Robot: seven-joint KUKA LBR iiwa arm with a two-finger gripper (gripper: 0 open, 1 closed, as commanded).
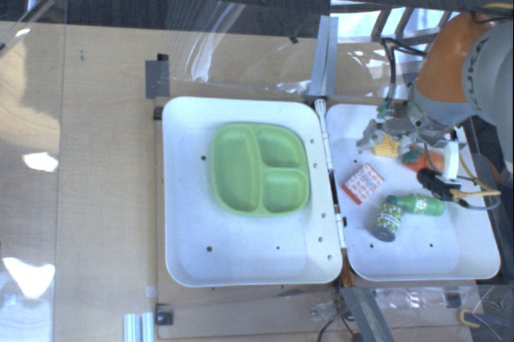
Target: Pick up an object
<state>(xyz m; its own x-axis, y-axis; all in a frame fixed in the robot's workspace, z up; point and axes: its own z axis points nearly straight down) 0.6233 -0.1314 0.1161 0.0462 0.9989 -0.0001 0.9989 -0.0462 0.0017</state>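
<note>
My gripper (381, 135) is down in the right bin (474, 252), at its back part, under the arm's orange band (446, 59). It hangs right over a yellow object (386, 147), which it partly hides. An orange-red object (413, 159) lies just to the right of the yellow one. Nearer the front of the bin lie a red-and-white packet (363, 181), a green bottle (421, 205) on its side and a small green can (389, 221).
The left bin (193, 252) holds a light green divided plate (260, 169). A grey post (324, 59) stands behind the seam between the bins. A black cable (438, 181) loops off the wrist over the right bin.
</note>
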